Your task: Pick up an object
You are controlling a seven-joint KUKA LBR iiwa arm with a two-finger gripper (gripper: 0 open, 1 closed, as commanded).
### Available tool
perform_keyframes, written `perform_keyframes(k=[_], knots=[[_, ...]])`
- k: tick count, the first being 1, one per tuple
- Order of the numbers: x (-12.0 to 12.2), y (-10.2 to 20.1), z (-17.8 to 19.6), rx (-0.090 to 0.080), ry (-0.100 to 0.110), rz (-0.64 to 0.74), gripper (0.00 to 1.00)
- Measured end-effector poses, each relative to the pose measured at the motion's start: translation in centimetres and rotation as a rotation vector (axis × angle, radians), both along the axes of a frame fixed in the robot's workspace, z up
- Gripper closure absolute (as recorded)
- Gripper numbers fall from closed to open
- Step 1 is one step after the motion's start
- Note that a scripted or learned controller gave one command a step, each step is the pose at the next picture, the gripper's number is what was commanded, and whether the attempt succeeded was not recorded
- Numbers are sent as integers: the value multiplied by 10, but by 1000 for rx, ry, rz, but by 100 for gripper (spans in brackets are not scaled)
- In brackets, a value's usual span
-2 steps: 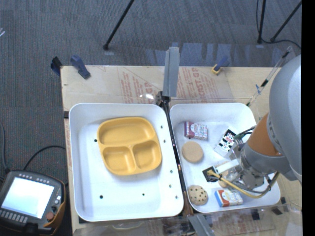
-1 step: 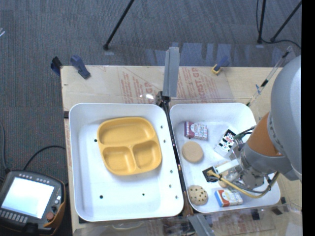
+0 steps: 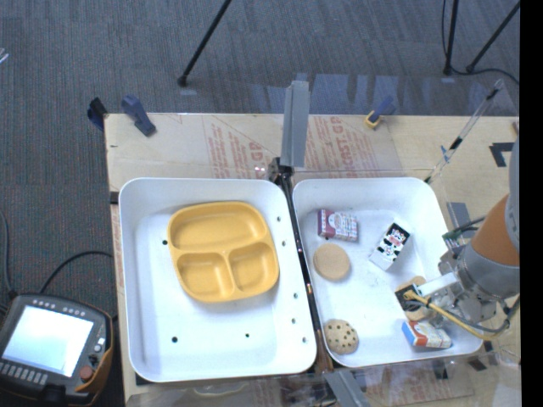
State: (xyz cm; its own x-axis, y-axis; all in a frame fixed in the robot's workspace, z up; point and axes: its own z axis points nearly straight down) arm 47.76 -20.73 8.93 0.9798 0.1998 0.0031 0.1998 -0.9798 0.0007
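My gripper (image 3: 462,306) hangs over the near right corner of the right bin (image 3: 365,195), reaching in from the right. Just below it lies a small white box with orange and blue print (image 3: 426,336), close to the gripper, and I cannot tell whether they touch. Elsewhere in this bin are a black-and-white carton (image 3: 391,244), a small dark red box (image 3: 337,225), a plain tan round biscuit (image 3: 332,262) and a chocolate-chip cookie (image 3: 341,336) near the front wall.
The left bin (image 3: 140,295) holds a yellow divided plate (image 3: 223,250). A grey upright post (image 3: 295,130) stands behind the seam between the bins. A handheld controller with a lit screen (image 3: 53,344) sits at the lower left, off the bench.
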Motion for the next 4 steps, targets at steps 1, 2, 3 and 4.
perform_keyframes(k=[1, 2, 3, 4], knots=[[32, 62, 0, 1, 0, 4, 100], [2, 64, -1, 1, -5, 4, 100], [-4, -7, -6, 5, 13, -2, 100], [-3, 61, -6, 8, 14, 5, 100]])
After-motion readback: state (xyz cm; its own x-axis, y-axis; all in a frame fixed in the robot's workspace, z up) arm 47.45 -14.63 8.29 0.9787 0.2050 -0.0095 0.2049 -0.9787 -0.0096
